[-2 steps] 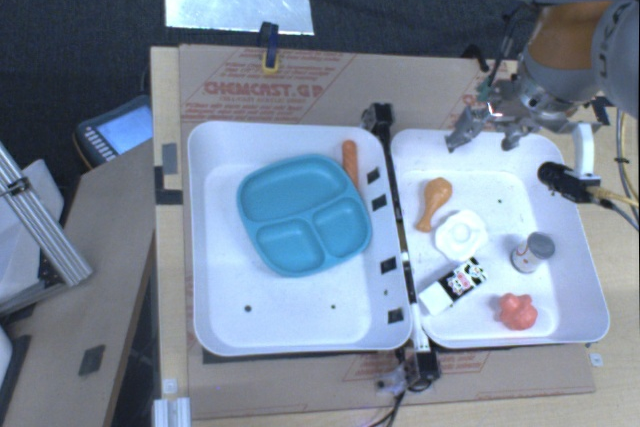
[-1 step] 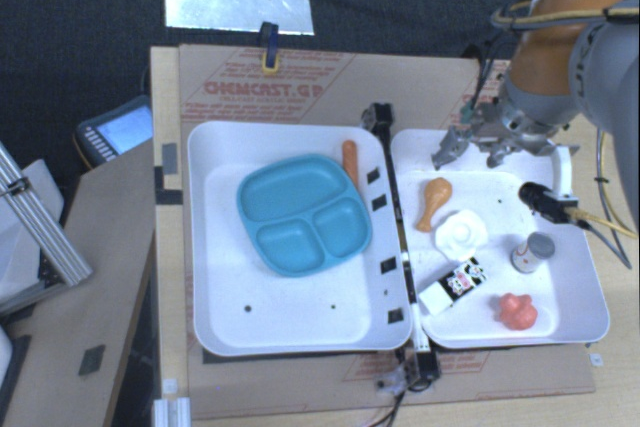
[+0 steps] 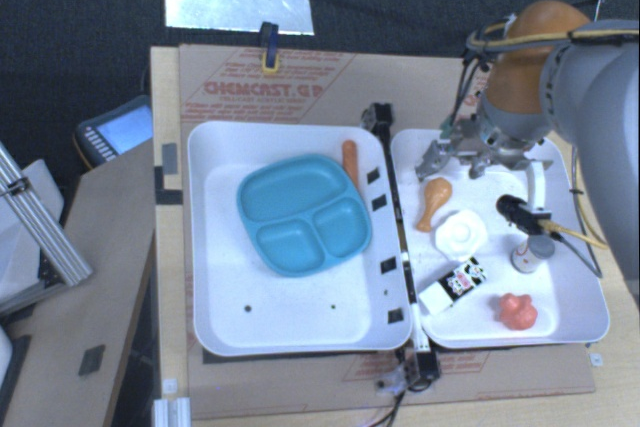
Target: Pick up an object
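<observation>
In the right bin [image 3: 585, 310], my gripper [image 3: 455, 163] hangs over the far left part, open, with nothing between its fingers. Just in front of it lies a tan toy drumstick [image 3: 434, 201]. A white fried-egg toy [image 3: 460, 234] sits beside the drumstick, nearer the front. A small black-and-white carton [image 3: 455, 284] lies by the bin's left wall. A pink-red lump [image 3: 517, 311] rests near the front right.
The left bin [image 3: 215, 315] holds a blue divided plate [image 3: 303, 213] and an orange sausage-like stick [image 3: 350, 163] at its far right. A small grey round piece [image 3: 527, 256] lies right of the egg. A black divider [image 3: 392, 215] runs between the bins.
</observation>
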`<state>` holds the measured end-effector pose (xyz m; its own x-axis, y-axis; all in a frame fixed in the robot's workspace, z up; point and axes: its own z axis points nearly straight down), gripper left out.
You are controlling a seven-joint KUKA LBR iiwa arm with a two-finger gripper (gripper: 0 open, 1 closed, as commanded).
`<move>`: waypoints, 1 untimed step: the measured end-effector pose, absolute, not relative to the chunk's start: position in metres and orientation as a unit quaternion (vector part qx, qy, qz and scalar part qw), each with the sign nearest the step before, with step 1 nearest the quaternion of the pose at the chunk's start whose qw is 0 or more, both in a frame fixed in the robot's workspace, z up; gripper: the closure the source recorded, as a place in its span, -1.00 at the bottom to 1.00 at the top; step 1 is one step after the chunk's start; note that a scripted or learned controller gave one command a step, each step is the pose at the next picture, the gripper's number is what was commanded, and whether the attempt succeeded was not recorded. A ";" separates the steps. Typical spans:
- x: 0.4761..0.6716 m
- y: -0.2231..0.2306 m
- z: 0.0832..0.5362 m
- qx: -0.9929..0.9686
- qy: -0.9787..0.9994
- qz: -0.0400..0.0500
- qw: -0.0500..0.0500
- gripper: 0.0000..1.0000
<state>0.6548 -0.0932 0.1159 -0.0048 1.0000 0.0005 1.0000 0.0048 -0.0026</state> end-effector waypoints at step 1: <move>0.657 -0.094 0.131 -0.705 -0.709 -0.001 -0.002 1.00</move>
